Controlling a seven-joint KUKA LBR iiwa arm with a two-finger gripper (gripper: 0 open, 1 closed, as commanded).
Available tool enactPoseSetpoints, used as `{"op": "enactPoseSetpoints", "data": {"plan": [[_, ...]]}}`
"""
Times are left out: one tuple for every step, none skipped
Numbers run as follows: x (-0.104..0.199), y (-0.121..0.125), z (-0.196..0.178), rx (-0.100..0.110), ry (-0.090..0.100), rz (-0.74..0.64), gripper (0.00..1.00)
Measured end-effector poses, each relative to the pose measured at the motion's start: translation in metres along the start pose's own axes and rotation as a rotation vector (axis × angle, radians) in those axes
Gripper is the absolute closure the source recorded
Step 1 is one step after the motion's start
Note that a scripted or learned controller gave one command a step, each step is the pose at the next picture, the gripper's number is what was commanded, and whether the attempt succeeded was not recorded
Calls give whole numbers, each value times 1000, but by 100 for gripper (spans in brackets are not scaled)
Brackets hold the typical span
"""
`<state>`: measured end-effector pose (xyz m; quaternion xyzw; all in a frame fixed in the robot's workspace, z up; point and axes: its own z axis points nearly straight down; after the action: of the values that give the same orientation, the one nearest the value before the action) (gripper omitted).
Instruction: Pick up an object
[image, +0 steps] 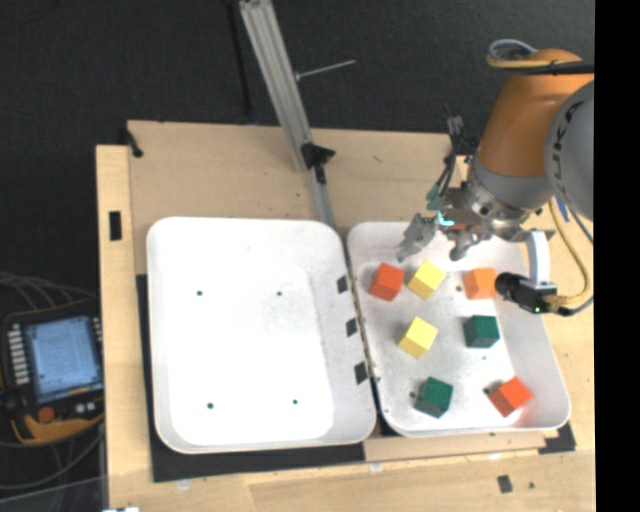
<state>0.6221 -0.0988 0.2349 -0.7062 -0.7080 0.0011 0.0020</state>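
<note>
We are seeing the claw (440, 240) hovering over the far edge of the right bin (540, 400), fingers spread apart and gripping nothing. The cubes are lying inside that bin, an orange cube (386, 282) and a yellow cube (426, 279) sitting nearest.

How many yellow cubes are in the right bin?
2. One yellow cube lies near the bin's top, beside a red-orange cube. The other yellow cube lies near the middle. The arm covers the bin's top edge, so another may be hidden.
</note>
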Motion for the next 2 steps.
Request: {"op": "enactPoseSetpoints", "data": {"plan": [[0,1,-3,-5,0,0,0],[6,1,57,0,-3,3,0]]}}
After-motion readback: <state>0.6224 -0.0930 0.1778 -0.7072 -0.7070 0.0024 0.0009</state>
